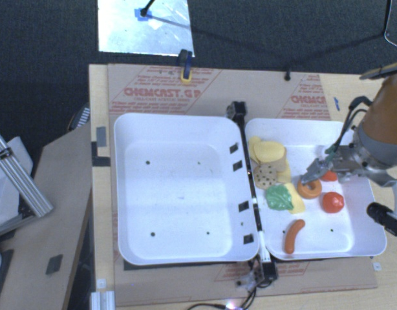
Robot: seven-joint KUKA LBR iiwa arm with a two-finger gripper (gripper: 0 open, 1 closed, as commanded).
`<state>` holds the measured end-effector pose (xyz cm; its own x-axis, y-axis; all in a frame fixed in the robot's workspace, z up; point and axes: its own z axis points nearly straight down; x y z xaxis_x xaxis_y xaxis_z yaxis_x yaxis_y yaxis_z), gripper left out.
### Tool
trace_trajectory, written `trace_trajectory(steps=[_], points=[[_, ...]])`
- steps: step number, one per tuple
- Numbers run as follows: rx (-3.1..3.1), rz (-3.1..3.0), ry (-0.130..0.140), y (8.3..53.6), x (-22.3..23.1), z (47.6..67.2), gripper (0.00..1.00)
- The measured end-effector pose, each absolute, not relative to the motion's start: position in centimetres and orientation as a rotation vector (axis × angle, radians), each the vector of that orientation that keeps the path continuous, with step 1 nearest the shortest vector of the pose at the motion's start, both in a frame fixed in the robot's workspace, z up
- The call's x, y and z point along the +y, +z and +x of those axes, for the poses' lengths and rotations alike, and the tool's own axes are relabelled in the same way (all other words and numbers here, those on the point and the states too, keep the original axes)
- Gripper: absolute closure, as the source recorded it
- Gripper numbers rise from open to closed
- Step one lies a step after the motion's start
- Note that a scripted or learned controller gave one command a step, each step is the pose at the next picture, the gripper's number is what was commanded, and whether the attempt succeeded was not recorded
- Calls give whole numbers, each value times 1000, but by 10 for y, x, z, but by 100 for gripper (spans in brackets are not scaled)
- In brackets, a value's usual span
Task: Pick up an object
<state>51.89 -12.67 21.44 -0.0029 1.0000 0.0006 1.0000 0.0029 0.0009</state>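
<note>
Claw (313, 175): low over the doughnut (309, 188) in the right bin (363, 241), finger state impossible to tell.
Progress: nothing lifted yet; grasp and raise remain.
Neighbours: tomato (332, 202) at four o'clock.

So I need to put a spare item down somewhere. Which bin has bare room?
The left bin has open white floor throughout. The right bin is crowded on its left half, around the sausage, tomato and gripper.

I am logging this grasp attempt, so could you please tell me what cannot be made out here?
- Gripper in the camera view: blurred, too small to read its jaws.
- Brown ring-shaped toy doughnut: contact with the gripper unclear.
- Small red piece: partly hidden behind the gripper.
- Grey arm: cut off by the right edge.
</note>
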Motion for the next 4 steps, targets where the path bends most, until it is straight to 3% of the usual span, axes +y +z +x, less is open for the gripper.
trace_trajectory(steps=[1, 2, 3, 4], points=[[2231, 2224, -6, 116, -96, 484, 0], [2225, 2214, 5, 84, -108, 541, 0], [2217, 2211, 13, 100, -109, 542, 100], [2227, 2216, 3, 144, -86, 508, 100]])
